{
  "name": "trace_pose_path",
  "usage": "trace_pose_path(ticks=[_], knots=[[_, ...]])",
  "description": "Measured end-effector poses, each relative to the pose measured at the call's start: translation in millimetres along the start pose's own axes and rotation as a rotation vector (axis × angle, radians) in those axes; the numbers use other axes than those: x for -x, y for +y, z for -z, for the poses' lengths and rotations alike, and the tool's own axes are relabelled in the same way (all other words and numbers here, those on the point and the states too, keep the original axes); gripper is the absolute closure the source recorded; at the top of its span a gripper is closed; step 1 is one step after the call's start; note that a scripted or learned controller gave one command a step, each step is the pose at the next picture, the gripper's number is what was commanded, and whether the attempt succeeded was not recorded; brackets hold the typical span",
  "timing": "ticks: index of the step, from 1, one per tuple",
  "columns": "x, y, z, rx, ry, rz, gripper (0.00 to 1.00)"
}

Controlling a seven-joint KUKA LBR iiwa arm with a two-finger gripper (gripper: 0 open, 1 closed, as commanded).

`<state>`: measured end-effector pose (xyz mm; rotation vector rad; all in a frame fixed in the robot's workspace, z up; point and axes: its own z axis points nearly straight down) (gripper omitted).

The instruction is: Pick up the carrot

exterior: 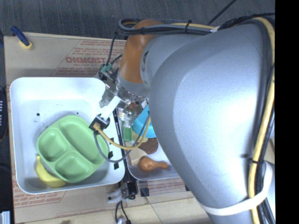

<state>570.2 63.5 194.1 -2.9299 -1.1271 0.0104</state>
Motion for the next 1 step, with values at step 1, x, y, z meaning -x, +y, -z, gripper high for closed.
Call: trace_pose_path(ticks=[1], knots=[[-51.8,-40.7,56.3,-0.003,0.002,0.052,0.0]])
